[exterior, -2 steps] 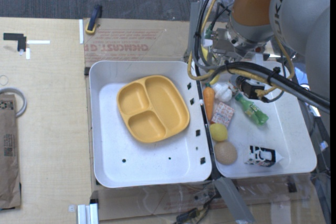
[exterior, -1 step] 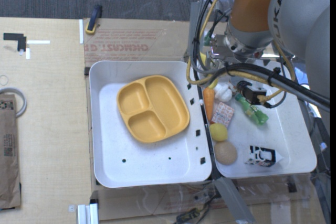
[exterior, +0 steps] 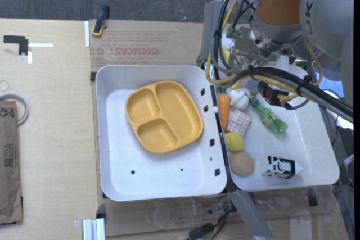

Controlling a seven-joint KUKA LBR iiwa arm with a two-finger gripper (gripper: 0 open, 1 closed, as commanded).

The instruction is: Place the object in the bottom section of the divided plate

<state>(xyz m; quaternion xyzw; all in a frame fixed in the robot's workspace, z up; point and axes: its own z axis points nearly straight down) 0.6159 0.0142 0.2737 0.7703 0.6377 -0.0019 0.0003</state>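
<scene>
Right now my gripper (exterior: 243,84) hangs over the right bin's far-left corner, grasp unreadable, with the divided plate (exterior: 163,116) lying leftward and nearer.

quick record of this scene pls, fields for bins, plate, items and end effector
left bin: holds the divided plate, yellow, three sections
right bin: carrot, garlic, green bottle, small packet, lemon, potato, black-and-white wrapper
end effector: over the top of the right bin, among cables
task state: nothing lies in any section of the plate yet
</scene>
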